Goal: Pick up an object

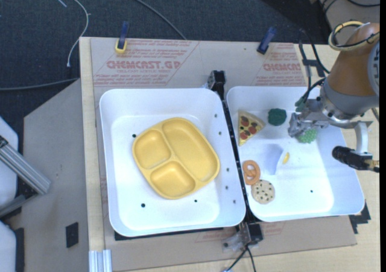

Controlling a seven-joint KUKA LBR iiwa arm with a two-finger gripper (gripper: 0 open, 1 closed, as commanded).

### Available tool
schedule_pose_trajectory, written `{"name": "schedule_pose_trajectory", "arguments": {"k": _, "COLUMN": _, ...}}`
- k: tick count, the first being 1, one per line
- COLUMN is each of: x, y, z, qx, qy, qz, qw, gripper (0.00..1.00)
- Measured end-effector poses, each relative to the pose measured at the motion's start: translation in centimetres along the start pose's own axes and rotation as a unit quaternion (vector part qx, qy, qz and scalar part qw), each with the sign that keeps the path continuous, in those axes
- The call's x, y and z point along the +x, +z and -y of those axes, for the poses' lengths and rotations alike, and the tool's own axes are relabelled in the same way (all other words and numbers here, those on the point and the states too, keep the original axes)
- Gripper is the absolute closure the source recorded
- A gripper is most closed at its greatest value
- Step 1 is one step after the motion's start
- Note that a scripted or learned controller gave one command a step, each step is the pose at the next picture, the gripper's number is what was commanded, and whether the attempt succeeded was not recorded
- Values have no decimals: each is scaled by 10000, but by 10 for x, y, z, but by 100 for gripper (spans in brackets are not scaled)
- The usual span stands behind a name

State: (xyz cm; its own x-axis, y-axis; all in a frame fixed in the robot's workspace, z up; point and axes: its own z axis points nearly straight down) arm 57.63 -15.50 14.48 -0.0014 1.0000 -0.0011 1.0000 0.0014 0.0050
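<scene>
cookie: we see it at the right bin's front-left corner
pretzel: just behind the cookie
gripper: we find it beside a light green object in that bin; finger state we cannot tell

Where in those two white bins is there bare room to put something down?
Right bin: bare floor along the near and right side, beyond the cookie. Left bin: a bare margin around the yellow tray. Crowded between the pizza slice and the gripper.
</scene>
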Motion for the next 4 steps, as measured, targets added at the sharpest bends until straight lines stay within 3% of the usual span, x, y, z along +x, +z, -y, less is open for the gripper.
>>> {"name": "schedule_pose_trajectory", "arguments": {"k": 1, "x": 2, "y": -53, "z": -12, "qx": -10, "qy": -3, "qz": 3, "qw": 10000, "gripper": 100}}
{"name": "schedule_pose_trajectory", "arguments": {"k": 2, "x": -4, "y": -108, "z": -5, "qx": -7, "qy": 1, "qz": 3, "qw": 10000, "gripper": 100}}
{"name": "schedule_pose_trajectory", "arguments": {"k": 4, "x": 92, "y": -100, "z": -18, "qx": 40, "qy": -17, "qz": -15, "qw": 10000, "gripper": 100}}
